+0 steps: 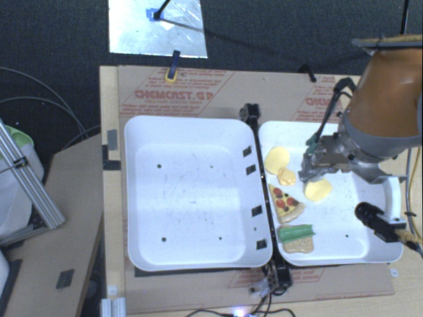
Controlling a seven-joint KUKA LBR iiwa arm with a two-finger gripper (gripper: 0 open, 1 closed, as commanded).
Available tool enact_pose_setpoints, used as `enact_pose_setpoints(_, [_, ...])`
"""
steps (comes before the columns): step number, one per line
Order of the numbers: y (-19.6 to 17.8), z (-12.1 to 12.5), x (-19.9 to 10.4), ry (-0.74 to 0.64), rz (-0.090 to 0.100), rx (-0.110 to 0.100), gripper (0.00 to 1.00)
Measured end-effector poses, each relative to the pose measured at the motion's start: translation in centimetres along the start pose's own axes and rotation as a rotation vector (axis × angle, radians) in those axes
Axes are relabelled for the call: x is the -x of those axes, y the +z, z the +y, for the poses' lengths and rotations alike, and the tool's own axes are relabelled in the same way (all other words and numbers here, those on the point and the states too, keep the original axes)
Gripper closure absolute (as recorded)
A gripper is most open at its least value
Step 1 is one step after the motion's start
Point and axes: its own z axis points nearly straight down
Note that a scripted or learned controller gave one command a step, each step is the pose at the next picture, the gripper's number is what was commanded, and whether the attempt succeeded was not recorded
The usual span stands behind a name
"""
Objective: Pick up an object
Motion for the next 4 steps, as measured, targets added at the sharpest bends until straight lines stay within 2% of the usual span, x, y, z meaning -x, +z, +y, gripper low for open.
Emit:
enact_pose_setpoints(1, [-1.9,2.3,-3.2,0.002,0.001,-0.002,1.00])
enact_pose_setpoints(2, [4.1,0.0,2.3,0.014,-0.001,-0.010,1.00])
enact_pose_setpoints(3, [-1.6,-0.1,-3.6,0.002,0.001,-0.001,1.00])
enact_pose_setpoints(4, [-3.0,-0.1,-1.1,0.010,0.000,-0.003,1.00])
